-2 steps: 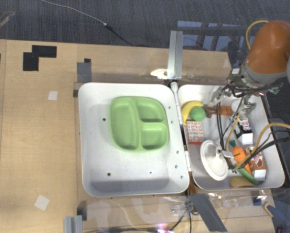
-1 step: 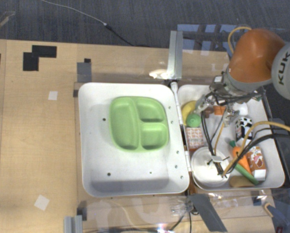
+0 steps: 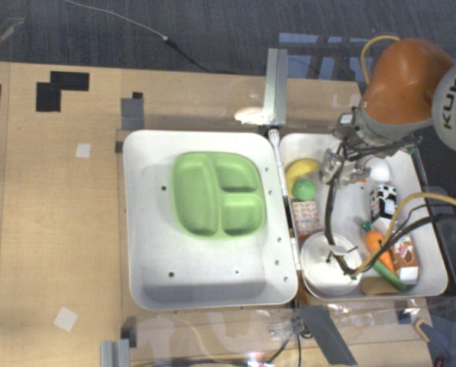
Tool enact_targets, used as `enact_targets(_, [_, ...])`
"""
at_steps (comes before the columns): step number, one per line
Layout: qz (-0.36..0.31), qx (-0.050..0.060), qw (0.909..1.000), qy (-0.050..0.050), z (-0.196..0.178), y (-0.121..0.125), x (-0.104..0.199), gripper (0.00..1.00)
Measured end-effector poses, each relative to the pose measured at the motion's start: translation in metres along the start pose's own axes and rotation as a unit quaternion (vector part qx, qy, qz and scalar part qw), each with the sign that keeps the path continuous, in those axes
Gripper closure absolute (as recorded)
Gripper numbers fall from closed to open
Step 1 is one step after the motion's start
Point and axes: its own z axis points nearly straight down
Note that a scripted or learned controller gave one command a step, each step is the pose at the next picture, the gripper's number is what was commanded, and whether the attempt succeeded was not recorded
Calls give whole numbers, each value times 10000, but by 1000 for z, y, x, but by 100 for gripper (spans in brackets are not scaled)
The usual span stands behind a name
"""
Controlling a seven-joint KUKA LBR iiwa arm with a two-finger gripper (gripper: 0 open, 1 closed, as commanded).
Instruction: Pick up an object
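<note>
The arm reaches in from the right, its orange band above the right bin. My gripper hangs over the upper middle of that bin, just right of a yellow fruit and a green ball. Lower in the bin lie a pink patterned packet, a white bowl, an orange carrot with a green top, a black-and-white cow-patterned item and a small carton. Nothing is seen between the gripper's tips.
The left bin holds a green divided plate. A metal post stands behind the wall between the bins. Cables hang from the wrist across the right bin. Wooden bench top spreads to the left.
</note>
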Motion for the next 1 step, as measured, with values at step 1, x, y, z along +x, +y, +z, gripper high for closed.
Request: enact_targets(1, [-650, -76, 9979, 15, -119, -2, -21, 100])
